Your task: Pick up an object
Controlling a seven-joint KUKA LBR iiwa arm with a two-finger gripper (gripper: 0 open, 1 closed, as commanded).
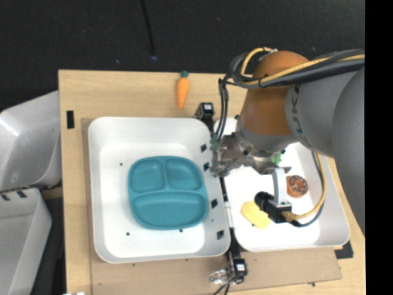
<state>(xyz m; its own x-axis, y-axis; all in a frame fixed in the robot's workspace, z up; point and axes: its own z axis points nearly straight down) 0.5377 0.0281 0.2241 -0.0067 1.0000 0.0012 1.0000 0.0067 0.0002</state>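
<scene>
Grip would likely sit best across the narrow middle of the yellow piece, seemingly light, smooth and perhaps soft, lying near-left in the right bin, close to the gripper, whose state cannot be told.

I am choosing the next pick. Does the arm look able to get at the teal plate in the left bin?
Probably yes. The teal plate lies flat in the left bin with nothing on it, and the gripper hangs by the wall between the two bins, so the way looks free.
</scene>
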